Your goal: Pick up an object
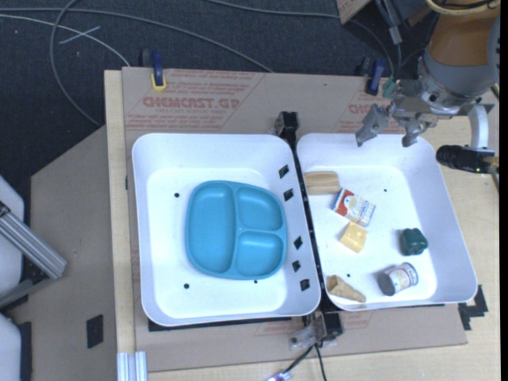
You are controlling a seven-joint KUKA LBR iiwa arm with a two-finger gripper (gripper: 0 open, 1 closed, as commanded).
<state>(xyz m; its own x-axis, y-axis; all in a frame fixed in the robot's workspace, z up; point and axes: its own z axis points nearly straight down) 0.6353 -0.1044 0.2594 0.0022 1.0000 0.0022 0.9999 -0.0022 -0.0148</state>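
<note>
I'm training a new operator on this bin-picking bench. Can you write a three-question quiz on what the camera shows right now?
1. True or false: the blue plate lies in the same bin as the wooden block.
2. Which thing lies nearest the right bin's front rim? A) red and white packet B) small can C) green piece
3. Fill in: the tool hangs above the right bin's ____ edge, with open fingers.

Key: 1 false; 2 B; 3 far (back).
</note>
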